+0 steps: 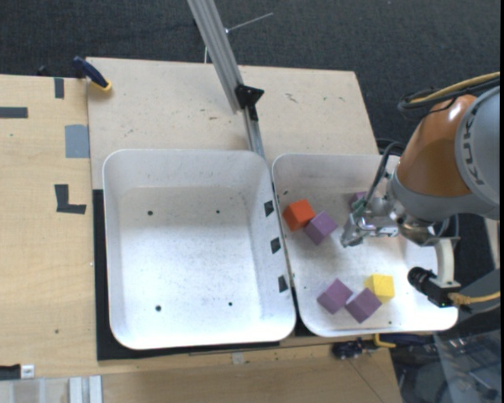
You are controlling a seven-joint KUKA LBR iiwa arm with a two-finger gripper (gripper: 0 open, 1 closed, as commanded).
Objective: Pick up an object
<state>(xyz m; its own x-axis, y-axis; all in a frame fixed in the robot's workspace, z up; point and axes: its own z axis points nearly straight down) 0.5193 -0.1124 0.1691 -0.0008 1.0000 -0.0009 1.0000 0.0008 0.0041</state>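
Observation:
The right bin (319,168) holds an orange cube (299,214), a purple cube (321,227) right beside it, two more purple cubes (334,295) (363,305) near the front, and a yellow cube (381,286). A sliver of another purple thing (358,200) peeks out behind the wrist. My gripper (351,237) hangs over the middle of the right bin, just right of the purple cube next to the orange one. I see nothing between its fingers.
The left bin (118,225) sits beside the right one. A slanted metal rail (218,44) runs from the top down to the divide between the bins. A blue-and-yellow tool (92,72) lies on the bench at upper left.

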